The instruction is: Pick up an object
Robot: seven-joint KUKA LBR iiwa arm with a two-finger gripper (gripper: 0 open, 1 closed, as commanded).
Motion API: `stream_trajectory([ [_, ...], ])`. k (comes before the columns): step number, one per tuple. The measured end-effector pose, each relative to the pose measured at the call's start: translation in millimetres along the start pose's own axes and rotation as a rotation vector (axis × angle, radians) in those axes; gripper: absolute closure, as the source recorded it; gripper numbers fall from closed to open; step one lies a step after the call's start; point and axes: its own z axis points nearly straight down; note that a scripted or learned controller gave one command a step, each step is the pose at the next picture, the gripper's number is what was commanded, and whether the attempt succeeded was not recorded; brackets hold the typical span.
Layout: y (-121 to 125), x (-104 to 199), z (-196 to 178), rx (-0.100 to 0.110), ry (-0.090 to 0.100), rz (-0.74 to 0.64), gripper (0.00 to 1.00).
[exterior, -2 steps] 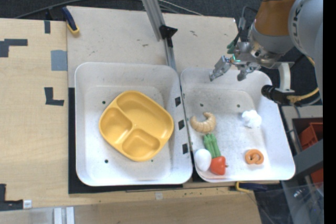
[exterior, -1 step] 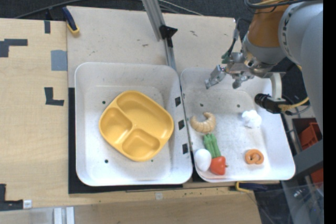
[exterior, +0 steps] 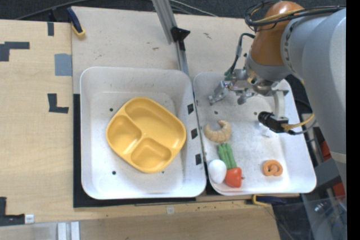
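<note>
Hovering over the far end of the right bin [exterior: 298,177], the hand [exterior: 229,94], fingers spread apart with nothing between them. Hanging above bare white floor, clear of every item.

Candidates all lying nearer the camera in that same bin: a tan croissant [exterior: 218,132] just below the hand, a green-stalked vegetable [exterior: 226,153] beneath it running down to a red tomato-like piece [exterior: 234,177], a white egg [exterior: 217,170] tucked against the divider, and a small orange ring [exterior: 273,168] apart on the right. In the left bin [exterior: 90,137], a yellow divided plate [exterior: 146,134], flat and wide, looking a poor bet for two fingers.

Best pick, most likely: the croissant. Closest, lying alone, with open floor on either side for the fingers. Worth lining up across the narrow middle of the curve rather than along its length, then centring before dropping. Needs a straight descent, all the way down so the fingers straddle the body rather than skid off the top.

Riskier: the egg, round and slippery-looking, pressed near the wall and touching the red piece. Little room there for a finger on the divider side.

Closing gently, then lifting straight up before any sideways travel.
</note>
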Motion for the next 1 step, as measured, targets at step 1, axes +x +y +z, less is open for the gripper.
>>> stream_trajectory([
  [1, -0.2, 0.5, 38.6, -0.005, -0.002, 0.000, 0.00],
])
